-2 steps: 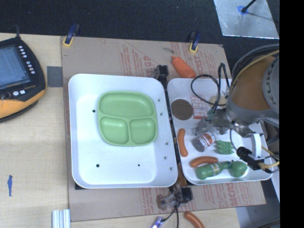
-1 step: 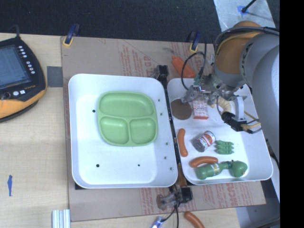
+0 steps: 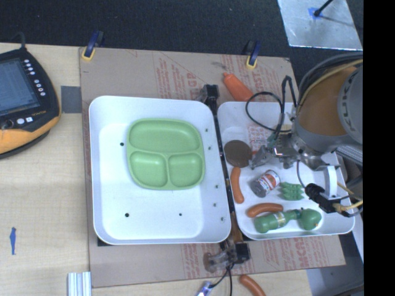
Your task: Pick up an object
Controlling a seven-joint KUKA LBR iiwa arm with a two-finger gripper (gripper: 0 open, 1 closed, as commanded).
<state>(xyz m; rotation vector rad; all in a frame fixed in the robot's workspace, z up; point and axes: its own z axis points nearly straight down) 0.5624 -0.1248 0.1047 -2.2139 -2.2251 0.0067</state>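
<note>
The right white bin (image 3: 242,113) holds several small items. There is a brown round disc (image 3: 237,153), a thin orange sausage (image 3: 236,185), a small red-and-white can (image 3: 266,182) lying on its side, a green leafy toy (image 3: 291,192), an orange-red sausage (image 3: 265,209) and a green pear-like toy (image 3: 287,221). My gripper (image 3: 273,153) hangs low over the upper middle of this bin, just right of the brown disc and above the can. The grey arm with its orange band (image 3: 327,106) covers the bin's right part. Nothing is visibly held.
The left white bin (image 3: 108,208) holds a green divided plate (image 3: 165,153). An orange carrot (image 3: 237,87) lies outside, behind the right bin, and another orange piece (image 3: 253,285) lies in front of it. A teach pendant (image 3: 21,100) sits at far left. A black cable (image 3: 266,111) loops over the right bin.
</note>
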